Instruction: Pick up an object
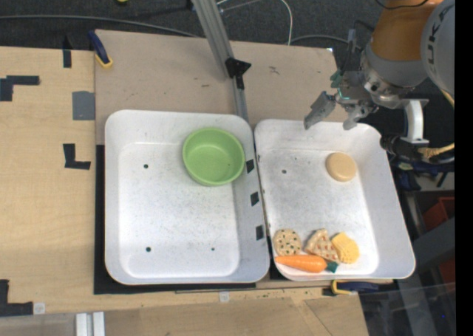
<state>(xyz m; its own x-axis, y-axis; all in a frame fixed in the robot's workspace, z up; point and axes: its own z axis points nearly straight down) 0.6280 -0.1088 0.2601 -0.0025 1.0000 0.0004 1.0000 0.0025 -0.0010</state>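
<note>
Bun (341, 167), a pale round disc, lies alone in the right bin (295, 187), in its far half and toward its right wall. It looks like the likeliest thing to pick, since nothing crowds it. The hand (334, 113) hangs over the far rim of that same bin, just beyond the bun, with its two fingers spread apart and nothing between them. From the hand, the bun lies a short way toward the near edge of the worktop and almost straight below; being round, it offers no long axis to line up with. Cookies (287, 241), a carrot (301, 262) and a corn piece (345, 247) cluster along the bin's near wall, well apart from the hand. A green bowl (213, 156) sits in the left bin (148, 209), at its far right corner.
</note>
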